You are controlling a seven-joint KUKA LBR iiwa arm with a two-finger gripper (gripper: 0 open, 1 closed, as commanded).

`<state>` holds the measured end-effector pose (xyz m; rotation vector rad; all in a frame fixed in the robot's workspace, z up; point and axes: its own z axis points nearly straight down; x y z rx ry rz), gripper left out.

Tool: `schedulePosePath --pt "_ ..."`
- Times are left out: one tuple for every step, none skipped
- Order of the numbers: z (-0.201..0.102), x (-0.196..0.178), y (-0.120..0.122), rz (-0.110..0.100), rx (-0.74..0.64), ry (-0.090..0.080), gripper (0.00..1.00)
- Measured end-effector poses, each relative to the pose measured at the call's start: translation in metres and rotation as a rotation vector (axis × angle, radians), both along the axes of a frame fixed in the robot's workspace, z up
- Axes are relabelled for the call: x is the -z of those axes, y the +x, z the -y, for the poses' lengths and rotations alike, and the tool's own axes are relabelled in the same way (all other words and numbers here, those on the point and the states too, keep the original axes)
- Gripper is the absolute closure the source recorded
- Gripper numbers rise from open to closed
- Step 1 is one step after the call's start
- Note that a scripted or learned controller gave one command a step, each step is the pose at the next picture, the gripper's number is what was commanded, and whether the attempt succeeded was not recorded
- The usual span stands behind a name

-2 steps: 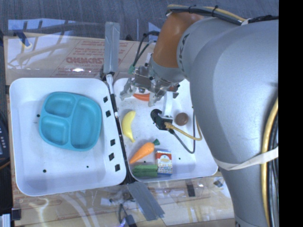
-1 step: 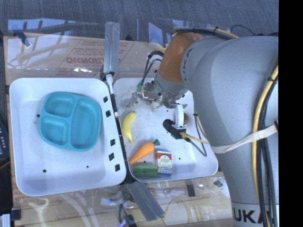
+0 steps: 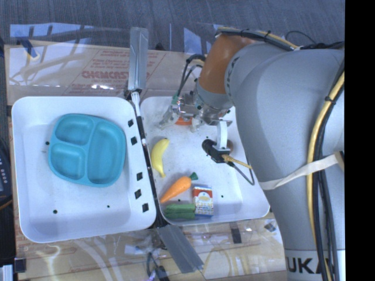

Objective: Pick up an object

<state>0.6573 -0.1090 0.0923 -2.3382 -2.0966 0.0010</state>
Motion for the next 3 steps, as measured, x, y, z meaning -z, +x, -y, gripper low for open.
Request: schedulePosePath --pt "0.000 0.001 -0.087 -0.003 -0.113 0.002 0.00" --pt "-0.008 0.001 -0.163 -0.002 -0.218 0.002 0.00" --pt "-0.008 -0.009 -0.162 0.000 -0.220 0.001 1.00"
